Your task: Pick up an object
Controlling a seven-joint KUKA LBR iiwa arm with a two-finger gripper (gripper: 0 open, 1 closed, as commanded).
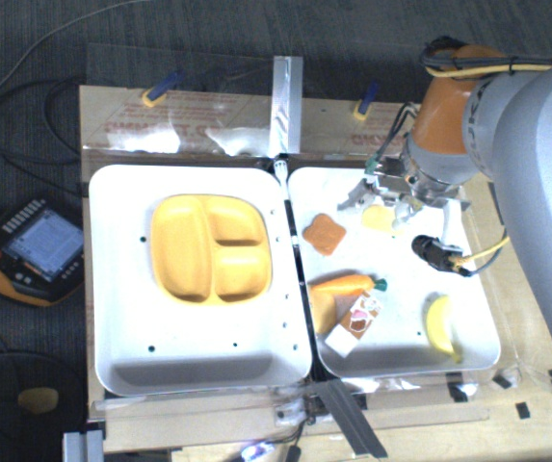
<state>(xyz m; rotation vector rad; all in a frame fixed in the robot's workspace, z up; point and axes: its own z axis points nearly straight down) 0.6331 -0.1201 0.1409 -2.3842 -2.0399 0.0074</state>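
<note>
Tabletop (102, 114) with two white bins; pincer (383, 198) spread over right bin (478, 345), pale yellow piece (378, 218) just below it. Orange block (324, 234) to its left; carrot (343, 283) farther below, long axis across, tip right. Banana (438, 325) far below right.

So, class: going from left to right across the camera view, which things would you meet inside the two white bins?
Yellow divided tray → orange-brown cookie-like piece → carrot → small carton → pale yellow piece below the pincer → banana.
</note>
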